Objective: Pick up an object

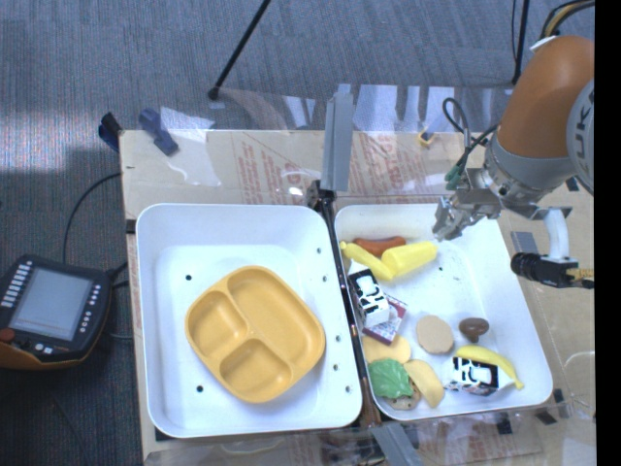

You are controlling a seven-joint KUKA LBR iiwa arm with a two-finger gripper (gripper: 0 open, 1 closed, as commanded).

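End effector (452, 223), state unclear, hovers just right of yellow bottle (409, 256) in rt bin (519, 304).

The grey arm (543, 124) comes in from the right, orange band up top, wrist bent down; its gripper (451, 223) hangs low, seemingly carrying nothing

One camera watches me from a fixed place above the bench (243, 168), looking down at a slant. It stands far enough back to take in both white bins whole: the left bin (160, 231) and the right bin (514, 309), side by side, with the bench's far edge and dark carpet (146, 37) beyond it. My arm (548, 105) enters from the right side of the view, over the right bin's far corner.
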